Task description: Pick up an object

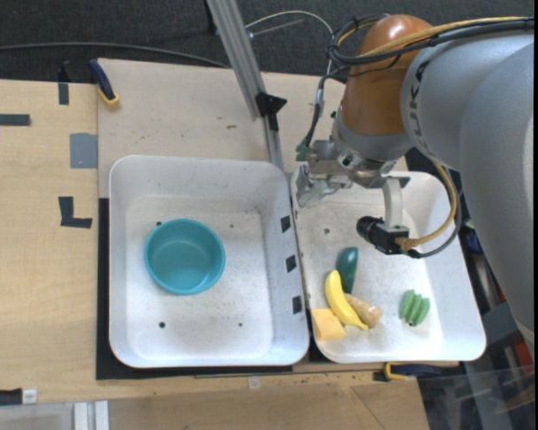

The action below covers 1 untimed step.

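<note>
Camera view shows my banana (342, 300) near the front of the right bin (448, 343), long axis running 11 to 5 o'clock. A yellow block (327, 324) touches it. From my claw (316, 184) farther back, the banana lies toward 5 o'clock. I cannot tell the claw's state.

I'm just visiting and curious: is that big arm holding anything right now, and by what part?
Nothing shows in the pincer. It hovers at the right bin's top left corner, apart from the banana and other items lying near the front.
</note>
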Motion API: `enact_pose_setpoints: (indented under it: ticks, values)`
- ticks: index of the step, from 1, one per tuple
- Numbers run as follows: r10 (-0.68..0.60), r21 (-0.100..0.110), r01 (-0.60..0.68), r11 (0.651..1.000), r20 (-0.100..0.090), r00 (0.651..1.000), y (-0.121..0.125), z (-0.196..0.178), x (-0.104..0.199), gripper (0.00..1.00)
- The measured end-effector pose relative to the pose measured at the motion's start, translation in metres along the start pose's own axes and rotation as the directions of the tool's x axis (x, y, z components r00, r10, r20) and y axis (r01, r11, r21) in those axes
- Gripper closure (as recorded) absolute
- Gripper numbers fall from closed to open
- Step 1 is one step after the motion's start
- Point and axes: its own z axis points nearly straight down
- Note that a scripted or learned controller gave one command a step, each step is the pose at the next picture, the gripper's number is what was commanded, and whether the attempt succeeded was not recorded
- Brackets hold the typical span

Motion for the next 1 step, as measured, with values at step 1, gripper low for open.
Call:
enact_pose_setpoints:
  ticks: [1]
  values:
    - [-0.002,-0.002,0.002,1.000,-0.001,1.000,-0.0053,-0.0122,0.0545,1.00]
